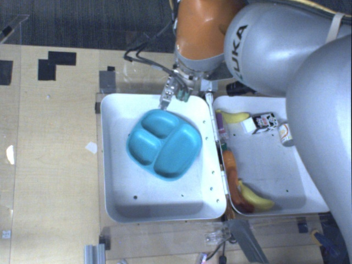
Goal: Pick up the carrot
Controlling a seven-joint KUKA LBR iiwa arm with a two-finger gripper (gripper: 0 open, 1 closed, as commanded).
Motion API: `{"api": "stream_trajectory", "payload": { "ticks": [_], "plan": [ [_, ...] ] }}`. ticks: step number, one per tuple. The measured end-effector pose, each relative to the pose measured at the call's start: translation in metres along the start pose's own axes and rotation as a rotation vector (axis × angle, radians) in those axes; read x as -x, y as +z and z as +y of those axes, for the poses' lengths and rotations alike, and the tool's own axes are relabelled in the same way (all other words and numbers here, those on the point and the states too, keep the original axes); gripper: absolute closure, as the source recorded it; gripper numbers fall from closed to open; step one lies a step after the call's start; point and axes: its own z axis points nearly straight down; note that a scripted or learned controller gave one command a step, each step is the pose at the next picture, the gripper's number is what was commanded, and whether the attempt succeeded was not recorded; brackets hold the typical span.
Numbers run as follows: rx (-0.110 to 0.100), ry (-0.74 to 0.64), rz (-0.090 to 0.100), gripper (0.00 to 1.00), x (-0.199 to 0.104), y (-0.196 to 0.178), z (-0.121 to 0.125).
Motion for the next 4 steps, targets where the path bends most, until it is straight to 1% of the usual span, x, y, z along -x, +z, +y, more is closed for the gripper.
{"api": "stream_trajectory", "payload": {
  "ticks": [1,2,3,4],
  "plan": [
    [0.002,-0.141,0.001,1.00,-0.033,0.014,0.070],
    [0.002,-0.141,0.001,0.00,-0.033,0.014,0.070],
    [-0.003,-0.034,0.018,0.00,-0.021,0.127,0.051],
    [-0.009,-0.057,0.011,0.00,-0.028,0.117,0.069]
  ]
}}
